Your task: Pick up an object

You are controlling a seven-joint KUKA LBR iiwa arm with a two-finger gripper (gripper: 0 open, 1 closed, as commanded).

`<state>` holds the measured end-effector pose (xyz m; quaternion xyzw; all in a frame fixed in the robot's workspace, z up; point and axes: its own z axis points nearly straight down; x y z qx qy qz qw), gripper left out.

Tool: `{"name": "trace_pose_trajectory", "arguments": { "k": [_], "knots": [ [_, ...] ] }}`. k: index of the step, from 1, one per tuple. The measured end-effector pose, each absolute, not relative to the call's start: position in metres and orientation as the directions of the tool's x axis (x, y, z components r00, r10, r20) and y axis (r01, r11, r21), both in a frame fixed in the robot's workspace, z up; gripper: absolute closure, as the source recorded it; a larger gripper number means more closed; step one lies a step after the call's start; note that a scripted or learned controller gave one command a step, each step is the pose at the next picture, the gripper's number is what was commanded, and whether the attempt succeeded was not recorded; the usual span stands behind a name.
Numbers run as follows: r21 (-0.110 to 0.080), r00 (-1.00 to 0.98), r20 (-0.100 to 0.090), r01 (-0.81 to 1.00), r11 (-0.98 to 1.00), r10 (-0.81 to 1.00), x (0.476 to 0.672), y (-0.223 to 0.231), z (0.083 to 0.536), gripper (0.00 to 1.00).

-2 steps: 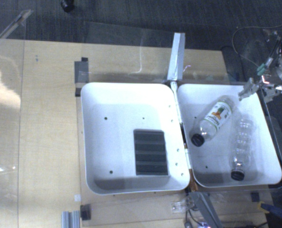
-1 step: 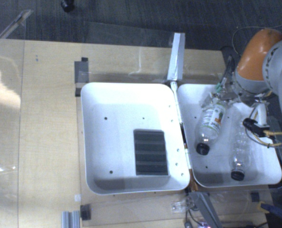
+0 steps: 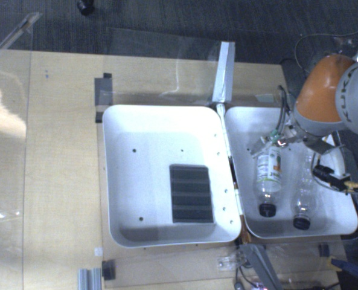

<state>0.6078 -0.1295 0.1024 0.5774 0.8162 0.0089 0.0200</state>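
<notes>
— Looming largest and highest, at the right: grey arm with an orange band (image 3: 323, 89), reaching in over the shallow white bin on the right (image 3: 251, 116).

— And the gripper (image 3: 279, 139)?

— Hanging low at the far end of that bin, just over the base end of a clear plastic bottle with a pale label and a black cap (image 3: 268, 177). Cannot tell how wide it stands (too small and tangled with cable there). Nothing seen held in it.

— Which way to the target, then?

— Toward the near side, and barely. Labelled bottle lying flat, long axis running far to near, cap at the near end, base right under the gripper. Probably wants a short shift nearward to sit over the label, with the closing line set across the bottle, left to right.

— Anything crowding it?

— Second clear plastic bottle, bare and black-capped (image 3: 302, 201), lying parallel just to its right, close but apparently apart. Could get nudged on the way down.

— Looks of the target?

— See-through, round-bodied, light by the look of it. Likely to roll or slip (smooth plastic).

— Other bin?

— Shallow white bin on the left (image 3: 142, 180), holding a black ribbed rectangular block (image 3: 191, 193), well apart from the gripper.
</notes>
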Motion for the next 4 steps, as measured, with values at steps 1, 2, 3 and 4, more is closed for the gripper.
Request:
{"name": "trace_pose_trajectory", "arguments": {
  "k": [1,2,3,4],
  "knots": [
    [0.035,-0.319,-0.021,0.947,0.319,0.948,0.607,-0.104,0.101,0.0],
    [0.007,-0.17,-0.002,0.985,0.17,0.985,0.641,-0.123,0.133,0.0],
    [0.029,-0.324,-0.018,0.946,0.324,0.946,0.61,-0.098,0.099,0.0],
    [0.033,-0.342,-0.018,0.939,0.342,0.94,0.585,-0.092,0.099,0.0]
  ]
}}
